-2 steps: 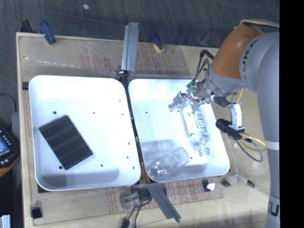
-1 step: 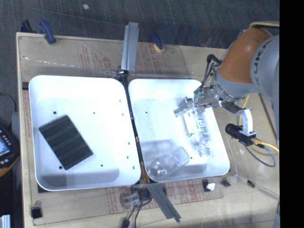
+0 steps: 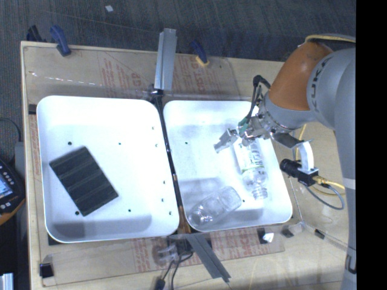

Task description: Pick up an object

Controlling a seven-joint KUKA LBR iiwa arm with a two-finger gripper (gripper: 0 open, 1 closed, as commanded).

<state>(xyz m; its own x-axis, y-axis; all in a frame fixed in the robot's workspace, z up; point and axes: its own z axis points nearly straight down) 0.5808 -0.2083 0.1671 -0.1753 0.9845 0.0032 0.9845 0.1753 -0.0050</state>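
Observation:
My gripper [image 3: 234,138] hangs low in the upper middle of the right bin [image 3: 181,119], reaching in from the right. Just below and right of it lies a clear plastic bottle [image 3: 253,168] with a pale label, lengthwise along the bin's right side, cap end toward the front. The gripper is at the bottle's far end; I cannot tell whether it touches it. A second clear, crumpled bottle [image 3: 214,205] lies at the front of the same bin. In the left bin [image 3: 91,104], a flat black ribbed slab [image 3: 83,180] rests at the left.
A metal divider bar [image 3: 164,56] rises at the back between the bins, and another bracket [image 3: 202,255] sits at the front. Blue clamps [image 3: 60,41] hold the board's far edge. A dark device [image 3: 6,189] lies off the bench's left edge.

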